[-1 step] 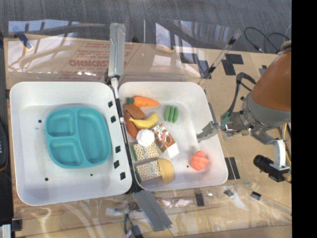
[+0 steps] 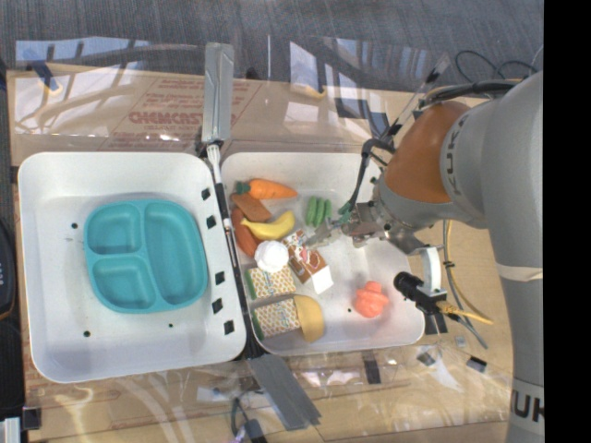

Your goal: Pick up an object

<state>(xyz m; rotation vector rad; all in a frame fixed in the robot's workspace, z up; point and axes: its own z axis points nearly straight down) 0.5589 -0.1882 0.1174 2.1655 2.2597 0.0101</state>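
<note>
Over the right bin (image 2: 277,166), the claw (image 2: 325,235) hangs low above the toy food, and whether it is open or closed I cannot tell. Nothing lifted yet: the pick is all still to do. Nearest it lies the green bean pair (image 2: 318,211), slim and ridged, with a yellow banana (image 2: 270,228) and orange carrot (image 2: 271,190) beside. The teal tray (image 2: 146,253) sits in the left bin (image 2: 46,247).

Bare floor of the right bin (image 2: 369,252) between green beans (image 2: 318,211) and orange toy (image 2: 371,300).
</note>
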